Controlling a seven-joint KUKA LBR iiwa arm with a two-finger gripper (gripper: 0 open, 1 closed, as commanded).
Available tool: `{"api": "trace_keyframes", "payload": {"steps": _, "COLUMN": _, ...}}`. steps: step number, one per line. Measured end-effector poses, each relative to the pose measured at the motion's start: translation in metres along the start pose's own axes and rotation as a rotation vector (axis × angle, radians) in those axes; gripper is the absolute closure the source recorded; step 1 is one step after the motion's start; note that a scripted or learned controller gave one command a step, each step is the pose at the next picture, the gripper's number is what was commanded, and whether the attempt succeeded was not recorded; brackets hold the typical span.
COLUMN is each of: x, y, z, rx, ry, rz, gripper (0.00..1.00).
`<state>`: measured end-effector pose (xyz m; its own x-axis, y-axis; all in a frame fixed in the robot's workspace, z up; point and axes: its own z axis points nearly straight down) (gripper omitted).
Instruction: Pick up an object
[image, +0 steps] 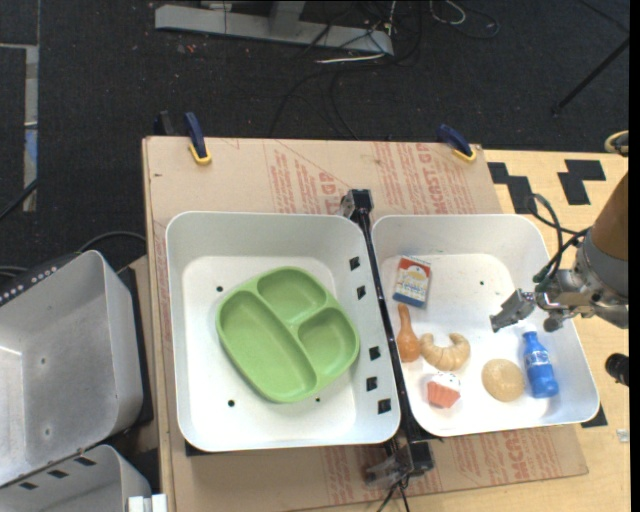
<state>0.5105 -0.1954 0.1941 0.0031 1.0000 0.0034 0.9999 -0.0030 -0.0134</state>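
Claw (520, 312): state cannot be told. Blue bottle (538, 365), just below claw: likely light, rigid, slippery plastic; grip across the body's middle. Croissant (446, 350) leftward.

Robotics lab: clamped plywood bench (300, 170), floor cables (300, 85).

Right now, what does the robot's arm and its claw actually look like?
The arm is grey with an orange band above the wrist, and black cables loop beside it. Its gripper is a small cluster of dark and silvery metal parts ending in two dark fingers.
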Motion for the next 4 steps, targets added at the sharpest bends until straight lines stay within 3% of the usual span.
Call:
{"api": "trace_keyframes", "payload": {"steps": 1, "x": 0.001, "y": 0.003, "z": -0.007, "rx": -0.013, "ry": -0.003, "rz": -0.004, "gripper": 0.00}}
{"api": "trace_keyframes", "payload": {"steps": 2, "x": 0.007, "y": -0.006, "z": 0.048, "rx": -0.008, "ry": -0.001, "rz": -0.001, "gripper": 0.00}}
{"api": "trace_keyframes", "payload": {"steps": 3, "x": 0.007, "y": -0.003, "z": 0.097, "rx": -0.017, "ry": -0.002, "rz": 0.000, "gripper": 0.00}}
{"api": "trace_keyframes", "payload": {"steps": 4, "x": 0.006, "y": -0.003, "z": 0.086, "rx": -0.020, "ry": -0.006, "rz": -0.001, "gripper": 1.00}}
